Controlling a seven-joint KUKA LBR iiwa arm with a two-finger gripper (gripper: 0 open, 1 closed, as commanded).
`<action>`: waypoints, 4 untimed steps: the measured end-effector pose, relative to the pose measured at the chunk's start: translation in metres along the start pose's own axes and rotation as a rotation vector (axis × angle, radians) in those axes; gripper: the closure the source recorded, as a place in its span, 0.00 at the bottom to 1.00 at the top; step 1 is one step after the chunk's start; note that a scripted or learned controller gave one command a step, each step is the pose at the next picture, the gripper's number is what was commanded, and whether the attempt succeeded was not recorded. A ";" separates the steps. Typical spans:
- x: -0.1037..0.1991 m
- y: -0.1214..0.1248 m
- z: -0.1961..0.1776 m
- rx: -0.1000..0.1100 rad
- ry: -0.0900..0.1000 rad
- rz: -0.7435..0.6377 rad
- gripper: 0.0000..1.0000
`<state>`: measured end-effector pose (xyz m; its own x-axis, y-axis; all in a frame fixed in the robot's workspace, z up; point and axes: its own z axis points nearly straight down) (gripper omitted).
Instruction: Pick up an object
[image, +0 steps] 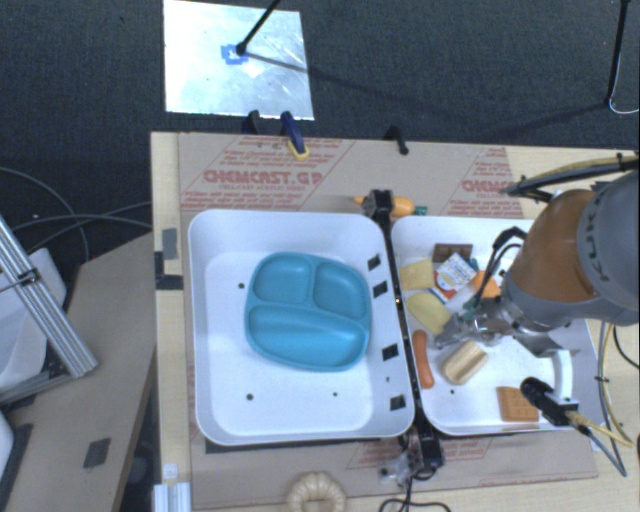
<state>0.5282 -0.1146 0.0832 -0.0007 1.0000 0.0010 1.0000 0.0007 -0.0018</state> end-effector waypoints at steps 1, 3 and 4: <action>-0.001 0.001 -0.012 -0.004 -0.001 0.000 1.00; 0.005 0.004 -0.118 -0.008 -0.002 -0.004 1.00; 0.005 0.005 -0.142 -0.006 -0.001 -0.004 1.00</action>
<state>0.5335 -0.1095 0.2256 -0.0047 1.0000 -0.0005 1.0000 0.0047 0.0038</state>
